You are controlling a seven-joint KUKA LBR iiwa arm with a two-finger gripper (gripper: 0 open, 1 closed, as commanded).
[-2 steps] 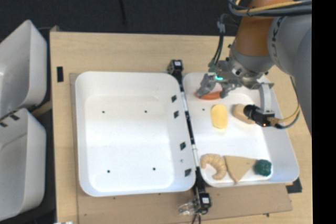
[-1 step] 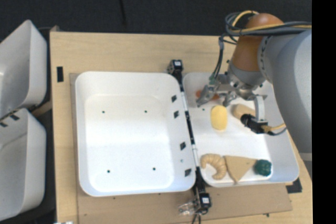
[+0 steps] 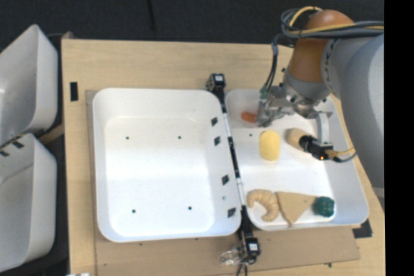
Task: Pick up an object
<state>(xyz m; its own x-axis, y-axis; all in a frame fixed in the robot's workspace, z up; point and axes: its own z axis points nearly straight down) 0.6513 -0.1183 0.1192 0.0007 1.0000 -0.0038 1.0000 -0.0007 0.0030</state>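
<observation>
Two bins sit side by side on the bench (image 3: 162, 61), their inner rims touching. In the right bin (image 3: 352, 187), a small carrot-like piece (image 3: 248, 117) lies near the far left corner, just beside the gripper (image 3: 266, 114). A rounded block (image 3: 270, 145) rests near the bin's middle, with a cylinder (image 3: 299, 137) to its right. Along the near rim, from left to right, lie a curled pastry (image 3: 264, 202), a wedge (image 3: 295, 205) touching it, and a small ball (image 3: 324, 205) by the wedge's right end. The left bin (image 3: 100, 165) lies beside these.

Orange object (image 3: 248, 117) partly behind tool (image 3: 266, 114)
</observation>
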